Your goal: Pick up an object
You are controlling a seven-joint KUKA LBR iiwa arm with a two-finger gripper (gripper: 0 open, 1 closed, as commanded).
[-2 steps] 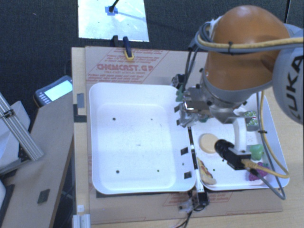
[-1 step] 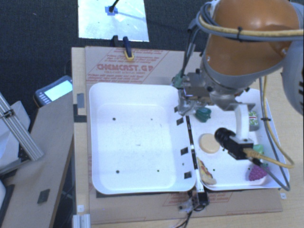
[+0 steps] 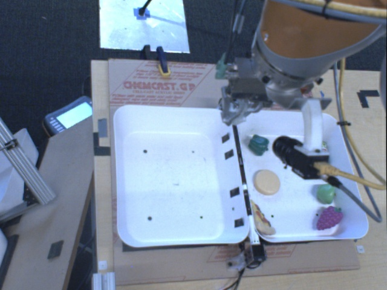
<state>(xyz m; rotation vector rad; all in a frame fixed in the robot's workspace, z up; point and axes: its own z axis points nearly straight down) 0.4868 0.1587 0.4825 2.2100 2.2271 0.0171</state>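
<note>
The tool (image 3: pixel 233 115) hangs over the far end of the divider between the two bins, just at the far-left corner of the right bin (image 3: pixel 354 219), w/ the grey-and-orange arm (image 3: pixel 314 29) filling the far right above it. Its tips are dark and bunched together from this angle, so I can't tell how wide it stands, and nothing shows between them. The left bin (image 3: pixel 169 180) sits beside it; all candidates lie in the right one. Nearest the tool is a small teal block (image 3: pixel 259 144), just right of the divider: looks like hard plastic, light, stiff, probably a bit slick, so pinch across its short sides and low on the body. Nearer, approx. mid-bin, is a tan disc (image 3: pixel 266 182), lying flat; flat things are awkward, since the tips must straddle the rim or it will skid on the white floor. Against the divider at the near edge lies a tan-and-orange piece (image 3: pixel 262 219), possibly toy food, blurred; it's crowded against the wall, poor access. At the near-right corner sit a green ball-like item (image 3: pixel 326 193) and a purple grape bunch (image 3: pixel 329 218), close together; the ball would roll out of a loose pinch, while the bumpy grapes, likely rubbery, should give a good bite across the middle. A black cylindrical fitting (image 3: pixel 296 156) w/ cable lies between, part of the rig I think, so avoid it. My pick: the teal block, closest and best shaped.
</note>
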